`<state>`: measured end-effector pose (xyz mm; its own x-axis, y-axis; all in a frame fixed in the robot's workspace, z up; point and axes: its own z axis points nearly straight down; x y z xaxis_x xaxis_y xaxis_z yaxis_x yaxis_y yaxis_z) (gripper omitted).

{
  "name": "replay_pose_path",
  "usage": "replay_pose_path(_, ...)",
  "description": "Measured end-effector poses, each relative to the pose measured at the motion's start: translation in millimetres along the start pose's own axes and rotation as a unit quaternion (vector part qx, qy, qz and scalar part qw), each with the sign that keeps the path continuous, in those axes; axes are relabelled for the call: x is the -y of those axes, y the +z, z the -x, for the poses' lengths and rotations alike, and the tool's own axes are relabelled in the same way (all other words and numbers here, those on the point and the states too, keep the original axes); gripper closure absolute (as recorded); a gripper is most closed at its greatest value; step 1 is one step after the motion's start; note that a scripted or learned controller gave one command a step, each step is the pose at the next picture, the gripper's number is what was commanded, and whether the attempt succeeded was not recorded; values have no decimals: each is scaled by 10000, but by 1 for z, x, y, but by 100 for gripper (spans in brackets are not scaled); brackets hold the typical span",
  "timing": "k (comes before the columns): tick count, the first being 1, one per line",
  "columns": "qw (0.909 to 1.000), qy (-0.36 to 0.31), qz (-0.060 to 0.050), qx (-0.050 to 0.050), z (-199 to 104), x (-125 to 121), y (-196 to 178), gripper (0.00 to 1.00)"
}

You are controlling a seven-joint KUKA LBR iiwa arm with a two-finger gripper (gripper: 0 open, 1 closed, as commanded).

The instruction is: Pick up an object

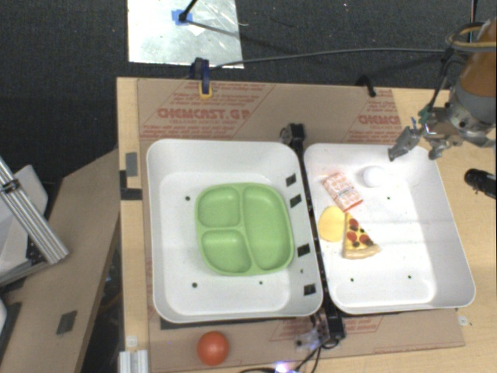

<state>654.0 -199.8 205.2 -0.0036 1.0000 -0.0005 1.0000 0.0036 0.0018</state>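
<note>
White plastic forms both shallow bins, set side by side on a tan bench (pixel 233 99) under a clear sheet printed with red lettering. The left bin (pixel 175 177) holds a light green divided tray (pixel 244 228) with rounded corners and three compartments, lying flat near the bin's centre. The right bin (pixel 435 239) holds four smaller things grouped in its left half: a toy pizza slice (pixel 359 239) with red dots on a yellow face, just beside a smooth yellow rounded piece (pixel 331 224); a small pink and white printed packet (pixel 342 189) just above these; and a white ball (pixel 373 176) near the packet, pale against the bin floor. The grey arm (pixel 474 92) with its orange band comes in at the upper right. Its gripper (pixel 417 147) hovers above the right bin's far right corner, its two fingers spread apart with nothing between them, apart from the ball. An orange-red ball (pixel 213 347) sits on the bench in front of the left bin.
</note>
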Motion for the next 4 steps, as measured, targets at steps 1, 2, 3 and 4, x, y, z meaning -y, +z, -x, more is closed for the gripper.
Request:
replay_pose_path(1,10000,-11,-16,-3,-4,0,62,0)
replay_pose_path(2,10000,-17,-4,1,-4,0,113,0)
replay_pose_path(3,10000,-28,15,11,-4,-2,99,100)
replay_pose_path(4,10000,-11,20,4,-4,-12,51,100)
